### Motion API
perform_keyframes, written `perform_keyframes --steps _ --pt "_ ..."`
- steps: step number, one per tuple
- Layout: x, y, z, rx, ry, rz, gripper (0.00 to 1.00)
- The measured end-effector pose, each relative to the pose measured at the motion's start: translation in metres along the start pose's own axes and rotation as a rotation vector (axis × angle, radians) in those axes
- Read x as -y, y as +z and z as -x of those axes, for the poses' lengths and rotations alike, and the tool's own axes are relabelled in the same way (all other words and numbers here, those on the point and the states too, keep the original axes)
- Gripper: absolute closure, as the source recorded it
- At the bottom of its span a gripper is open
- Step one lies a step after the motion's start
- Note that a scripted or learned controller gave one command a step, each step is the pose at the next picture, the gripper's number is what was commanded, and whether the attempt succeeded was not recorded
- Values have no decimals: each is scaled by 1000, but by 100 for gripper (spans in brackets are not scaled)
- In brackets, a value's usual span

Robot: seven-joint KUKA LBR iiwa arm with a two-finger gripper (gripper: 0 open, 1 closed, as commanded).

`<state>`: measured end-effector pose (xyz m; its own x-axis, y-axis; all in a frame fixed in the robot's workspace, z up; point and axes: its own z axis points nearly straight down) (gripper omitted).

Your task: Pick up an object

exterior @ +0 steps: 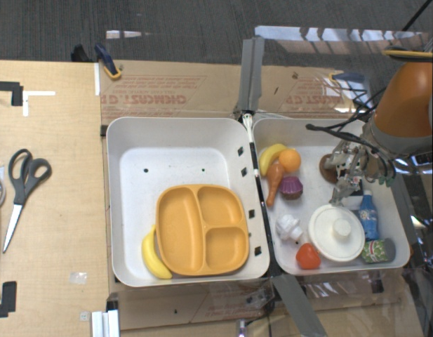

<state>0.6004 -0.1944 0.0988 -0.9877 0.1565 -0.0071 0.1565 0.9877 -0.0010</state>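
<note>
Blue bottle (368,216) lies beside the round white lid (336,231), just under the tool (348,180); whether it's apart, I cannot tell.

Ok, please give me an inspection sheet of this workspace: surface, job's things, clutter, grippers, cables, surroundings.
Surface: wooden bench bearing left bin and right bin, with cardboard behind them.
Job's things: left bin holds an orange divided plate lying over a banana. Right bin holds a second banana, orange, carrot, purple piece, small white piece, tomato, white round dish, blue bottle, green can, brown item.
Clutter: scissors on the bench.
Grippers: gripper low in the right bin beside the dish; state of jaws unclear.
Cables: black ones at the wrist.
Surroundings: dark floor.
</note>
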Motion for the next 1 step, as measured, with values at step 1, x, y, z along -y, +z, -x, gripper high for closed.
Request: perform_keyframes --steps 1 --pt "23 2 21 5 114 1 0"
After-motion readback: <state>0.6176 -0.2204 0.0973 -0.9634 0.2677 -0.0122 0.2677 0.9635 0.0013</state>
